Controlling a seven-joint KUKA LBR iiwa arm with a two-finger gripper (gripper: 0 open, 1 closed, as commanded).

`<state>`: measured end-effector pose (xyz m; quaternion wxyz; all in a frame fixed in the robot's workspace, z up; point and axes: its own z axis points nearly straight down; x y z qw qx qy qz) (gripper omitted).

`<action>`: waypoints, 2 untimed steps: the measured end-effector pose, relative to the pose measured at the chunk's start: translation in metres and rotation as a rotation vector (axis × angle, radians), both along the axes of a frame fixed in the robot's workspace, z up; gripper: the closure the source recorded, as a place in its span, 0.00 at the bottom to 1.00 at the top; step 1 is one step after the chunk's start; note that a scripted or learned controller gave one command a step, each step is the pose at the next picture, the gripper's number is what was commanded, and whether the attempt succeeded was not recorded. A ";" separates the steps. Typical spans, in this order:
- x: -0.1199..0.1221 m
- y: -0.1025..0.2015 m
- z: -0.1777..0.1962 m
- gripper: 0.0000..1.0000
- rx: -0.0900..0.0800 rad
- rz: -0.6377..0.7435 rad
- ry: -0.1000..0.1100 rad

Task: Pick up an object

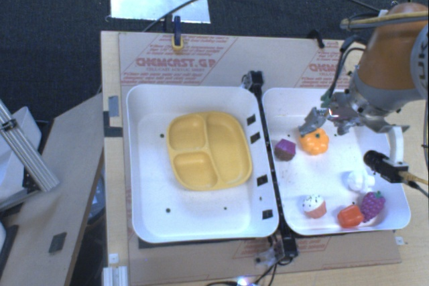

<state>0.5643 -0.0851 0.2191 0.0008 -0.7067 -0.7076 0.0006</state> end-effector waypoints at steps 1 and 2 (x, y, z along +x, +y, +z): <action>-0.003 -0.010 -0.052 0.00 0.000 -0.001 -0.001; 0.002 -0.007 -0.108 0.00 0.002 0.000 -0.009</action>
